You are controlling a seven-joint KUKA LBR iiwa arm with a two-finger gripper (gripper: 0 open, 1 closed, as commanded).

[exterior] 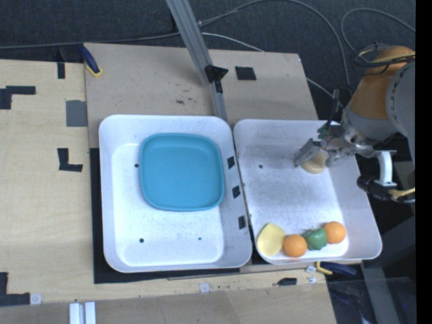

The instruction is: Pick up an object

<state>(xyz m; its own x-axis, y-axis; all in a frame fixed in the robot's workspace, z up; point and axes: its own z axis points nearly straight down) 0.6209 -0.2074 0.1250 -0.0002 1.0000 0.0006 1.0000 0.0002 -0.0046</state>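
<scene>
A: Starting with the biggest thing, what lies under it all?

B: A pale wooden bench (40, 181), with dark tape marks on its left part. On it sit two shallow white bins, touching side by side: the left bin (108, 181) and the right bin (290, 194).

A: And the arm?

B: The arm (378, 100) comes in from the right, its orange band above the wrist, and it leans over the upper right part of the right bin.

A: What is in the left bin?

B: A blue plate (181, 171), square with rounded corners, lying flat in the upper half.

A: Now the claw. Released, clenched, or grasping?

B: I cannot tell. The gripper (310, 157) hangs low over the right bin's upper right area. A small beige object (315, 166) sits right at its tip, touching or nearly so, but whether it is clamped is not clear from this slant.

A: Anything else to pick?

B: Four small pieces in a row along the right bin's near edge, well apart from the gripper: a yellow piece (271, 239), an orange ball (294, 246), a green piece (315, 238) and a second orange ball (335, 232), each touching its neighbour.
</scene>
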